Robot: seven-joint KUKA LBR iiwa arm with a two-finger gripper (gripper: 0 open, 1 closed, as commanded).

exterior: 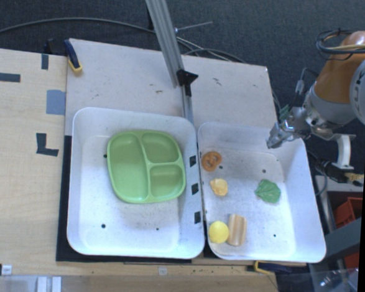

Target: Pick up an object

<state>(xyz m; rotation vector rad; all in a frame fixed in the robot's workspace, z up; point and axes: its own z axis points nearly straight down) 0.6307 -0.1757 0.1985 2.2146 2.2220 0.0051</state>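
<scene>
Nearest, in the right white bin [303,200], a yellow ball [219,231] touches a tan cylindrical block [236,230] by the front rim. Farther back lie a yellow lump [219,187], a green leafy piece [268,191] and an orange round piece [211,160], well apart. The gripper [276,139] hovers at the far rim, holding nothing.

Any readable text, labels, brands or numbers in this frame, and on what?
None is readable.
A small white sticker on the bench's front edge is too small to read.
The green plate, both white bins and the food items carry no lettering.
</scene>
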